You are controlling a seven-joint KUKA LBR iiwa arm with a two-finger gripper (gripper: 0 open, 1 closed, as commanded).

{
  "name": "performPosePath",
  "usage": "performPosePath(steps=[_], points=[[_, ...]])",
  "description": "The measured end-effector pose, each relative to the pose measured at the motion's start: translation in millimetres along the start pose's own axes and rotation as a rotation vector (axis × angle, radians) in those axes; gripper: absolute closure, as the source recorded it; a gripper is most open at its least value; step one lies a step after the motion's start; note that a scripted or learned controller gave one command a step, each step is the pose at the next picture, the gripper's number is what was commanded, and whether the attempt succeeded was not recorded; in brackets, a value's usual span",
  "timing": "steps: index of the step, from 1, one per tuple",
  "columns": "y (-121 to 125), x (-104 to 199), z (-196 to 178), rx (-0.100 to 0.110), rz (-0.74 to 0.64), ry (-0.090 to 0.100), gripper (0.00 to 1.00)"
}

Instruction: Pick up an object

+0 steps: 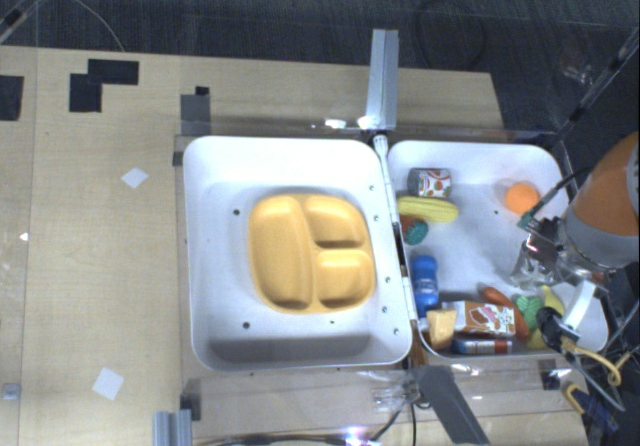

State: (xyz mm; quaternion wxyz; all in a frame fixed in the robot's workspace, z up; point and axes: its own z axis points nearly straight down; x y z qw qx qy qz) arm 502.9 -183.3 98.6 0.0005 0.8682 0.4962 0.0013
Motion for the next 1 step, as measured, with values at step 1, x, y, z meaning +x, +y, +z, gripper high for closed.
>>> performPosePath(steps=[1], points=[[1.4, -0.3, -33.0, 0.0, 0.153, -0.001, 1.0]])
